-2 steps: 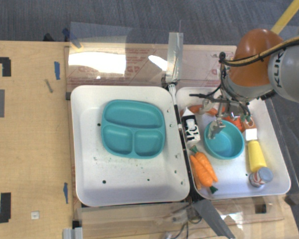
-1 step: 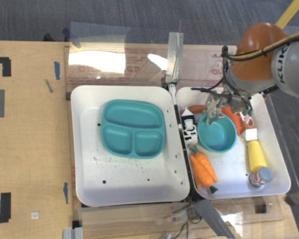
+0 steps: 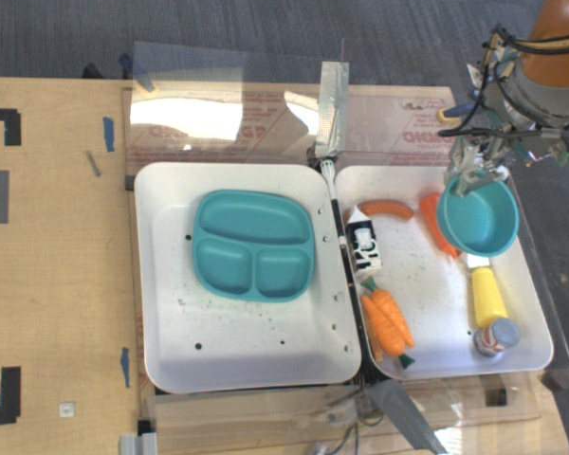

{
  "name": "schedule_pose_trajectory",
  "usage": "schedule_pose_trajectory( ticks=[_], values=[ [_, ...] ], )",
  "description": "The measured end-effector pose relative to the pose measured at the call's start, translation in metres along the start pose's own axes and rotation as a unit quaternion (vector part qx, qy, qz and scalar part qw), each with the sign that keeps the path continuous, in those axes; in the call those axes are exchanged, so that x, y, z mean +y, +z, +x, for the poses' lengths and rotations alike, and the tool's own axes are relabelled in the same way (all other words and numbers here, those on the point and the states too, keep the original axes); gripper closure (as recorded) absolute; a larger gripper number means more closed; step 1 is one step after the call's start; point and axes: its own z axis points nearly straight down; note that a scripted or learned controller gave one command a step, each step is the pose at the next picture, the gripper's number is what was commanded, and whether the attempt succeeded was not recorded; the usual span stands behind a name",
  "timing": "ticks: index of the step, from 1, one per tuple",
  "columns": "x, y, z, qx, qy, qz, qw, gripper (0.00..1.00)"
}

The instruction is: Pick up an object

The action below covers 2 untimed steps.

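Bowl (image 3: 479, 221), teal, sits tilted in right bin (image 3: 436, 330); I see gripper (image 3: 472, 173) pinching its rim, jaws nearly closed.

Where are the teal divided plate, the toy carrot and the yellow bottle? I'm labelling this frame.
teal divided plate (image 3: 254, 245), camera view, on the ridge where its three compartments meet.
toy carrot (image 3: 388, 320), camera view, middle of its orange body.
yellow bottle (image 3: 487, 297), camera view, middle of its yellow body.
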Motion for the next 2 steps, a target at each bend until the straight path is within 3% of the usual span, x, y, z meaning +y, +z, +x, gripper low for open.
schedule_pose_trajectory(
  ticks=[1,2],
  values=[
    [0.002,0.005,0.001,0.003,-0.001,-0.003,1.0,0.0],
    [-0.019,0.153,0.04,0.003,0.084,-0.002,0.9965,0.0]
  ],
)
